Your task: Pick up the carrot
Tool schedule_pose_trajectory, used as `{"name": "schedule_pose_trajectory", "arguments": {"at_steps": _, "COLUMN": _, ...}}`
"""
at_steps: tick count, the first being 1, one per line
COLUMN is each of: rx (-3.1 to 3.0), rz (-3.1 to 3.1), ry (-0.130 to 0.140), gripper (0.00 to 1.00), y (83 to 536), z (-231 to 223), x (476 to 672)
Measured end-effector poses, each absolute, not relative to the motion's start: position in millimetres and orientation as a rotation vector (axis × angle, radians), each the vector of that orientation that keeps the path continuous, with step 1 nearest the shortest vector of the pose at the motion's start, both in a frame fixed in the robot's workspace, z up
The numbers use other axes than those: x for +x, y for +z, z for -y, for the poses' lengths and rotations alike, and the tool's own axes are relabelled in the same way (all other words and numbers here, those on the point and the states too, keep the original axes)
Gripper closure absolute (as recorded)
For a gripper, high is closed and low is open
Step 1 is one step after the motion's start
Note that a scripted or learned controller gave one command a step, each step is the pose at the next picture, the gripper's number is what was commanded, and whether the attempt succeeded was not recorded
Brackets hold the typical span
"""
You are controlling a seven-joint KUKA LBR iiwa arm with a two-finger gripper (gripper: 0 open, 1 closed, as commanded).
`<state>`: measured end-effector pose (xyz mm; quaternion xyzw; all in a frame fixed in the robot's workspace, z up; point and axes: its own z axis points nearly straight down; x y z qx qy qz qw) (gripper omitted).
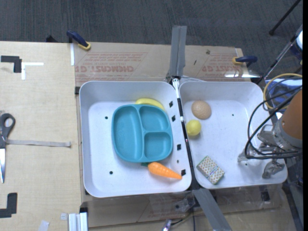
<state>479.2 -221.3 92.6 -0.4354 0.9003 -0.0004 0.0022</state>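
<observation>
The bench is the biggest thing here, a light wooden surface with a brown cardboard sheet under the 2 bins. The left bin and the right bin stand side by side, with their inner walls touching. In the left bin lies a blue divided plate with 3 compartments. The arm comes in at the right edge, with black cables looping in front of it, and its gripper hangs over the right rim of the right bin; I cannot tell how far it is open, and nothing is seen in it. The carrot lies in the left bin, just below the plate's lower edge, near the bin's lower right corner, well apart from the gripper. A yellow object peeks out behind the plate's upper edge. In the right bin are a patterned packet, a brown egg and a small yellow ball. Scissors lie at the left edge of the bench
</observation>
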Motion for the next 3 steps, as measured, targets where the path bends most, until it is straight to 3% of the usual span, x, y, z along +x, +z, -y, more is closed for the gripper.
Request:
{"name": "schedule_pose_trajectory", "arguments": {"at_steps": 2, "rx": -1.366, "rz": -2.824, "ry": -0.001, "gripper": 0.00, "y": 93, "z": 221, "x": 479.2}}
{"name": "schedule_pose_trajectory", "arguments": {"at_steps": 3, "rx": -1.310, "rz": -2.851, "ry": 0.001, "gripper": 0.00, "y": 92, "z": 165, "x": 481.7}}
